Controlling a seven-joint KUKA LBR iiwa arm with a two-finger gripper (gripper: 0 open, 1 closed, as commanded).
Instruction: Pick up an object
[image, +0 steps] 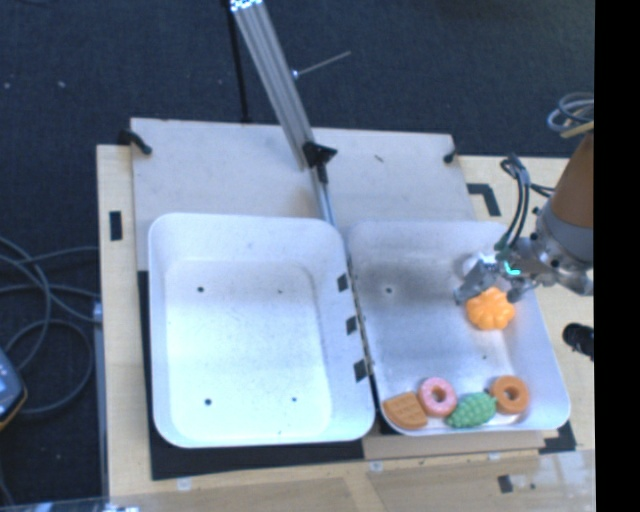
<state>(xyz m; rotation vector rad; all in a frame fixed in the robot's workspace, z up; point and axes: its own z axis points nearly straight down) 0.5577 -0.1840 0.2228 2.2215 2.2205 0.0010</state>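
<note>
four toys (458, 399) line the right bin's (400, 330) front edge, a fifth (491, 310) behind them.

Light: I read it bright and even from overhead.
Bins (250, 235): white, near glare.
Shadows: faint, soft beneath the fingers (470, 292).
Focus: slightly soft and grainy throughout.

An orange pumpkin-like toy (491, 310) sat in the right bin (420, 330), toward its right side, directly under my jaws, which seemed to touch its top; whether they gripped it I could not tell. Along the near edge of that bin lay four more toys in a row, close together: a tan waffle-like piece (405, 410), a pink doughnut (437, 396), a bumpy green piece (471, 410) and an orange-brown doughnut (510, 394).
</note>
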